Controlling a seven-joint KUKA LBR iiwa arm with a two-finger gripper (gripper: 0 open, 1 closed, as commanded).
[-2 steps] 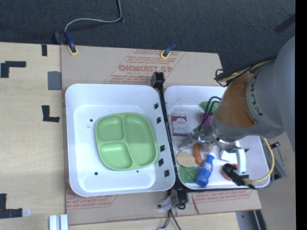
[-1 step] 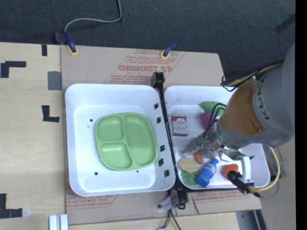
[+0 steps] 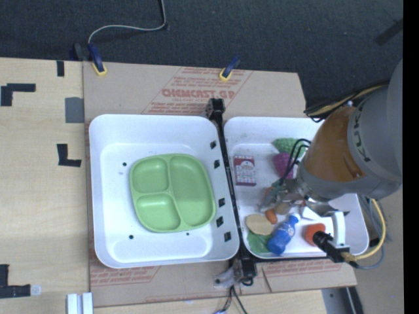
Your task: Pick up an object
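Light is even and soft from overhead; your two white bins (image 3: pixel 105 175) run bright, near washed out. Shadows stay faint. Dark floor (image 3: pixel 262 18) shows grain. The whole frame is mildly soft, and the arm (image 3: pixel 366 149) blurs near the right.

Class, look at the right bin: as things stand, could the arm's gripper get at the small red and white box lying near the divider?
Probably yes. The red and white box lies flat with bare bin floor all round, nothing stacked on it, and the gripper hangs just to its right over the same bin. The divider beside it may crowd the approach.
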